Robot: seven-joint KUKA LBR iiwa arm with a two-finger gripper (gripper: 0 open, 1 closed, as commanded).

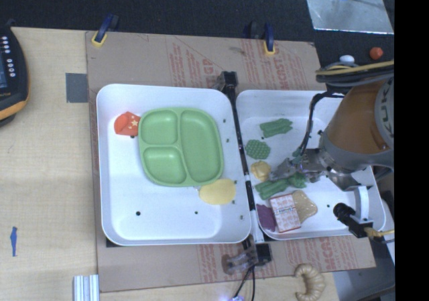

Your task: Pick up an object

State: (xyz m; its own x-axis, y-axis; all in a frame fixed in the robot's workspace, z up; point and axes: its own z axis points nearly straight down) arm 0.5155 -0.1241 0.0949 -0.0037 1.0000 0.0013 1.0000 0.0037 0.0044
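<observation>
My gripper [292, 169] is low in the right bin [348, 224], near its middle. It sits just above a long green piece [271, 188] and right of a small yellow piece [260, 171]. More green shows right beside the gripper, and I cannot tell whether it is held. Also in this bin lie a green leafy piece [275, 127], a round textured green piece [257, 149], a red-and-white packet [284, 212], a tan slice [305, 204] and a purple piece [264, 216].
The left bin [120, 212] holds a green divided plate [181, 145], a red object [126, 123] at its left and a yellow object [217, 192] below it. The arm's orange band [355, 122] hangs over the right bin's far side. A tan curled object [310, 281] lies on the bench in front.
</observation>
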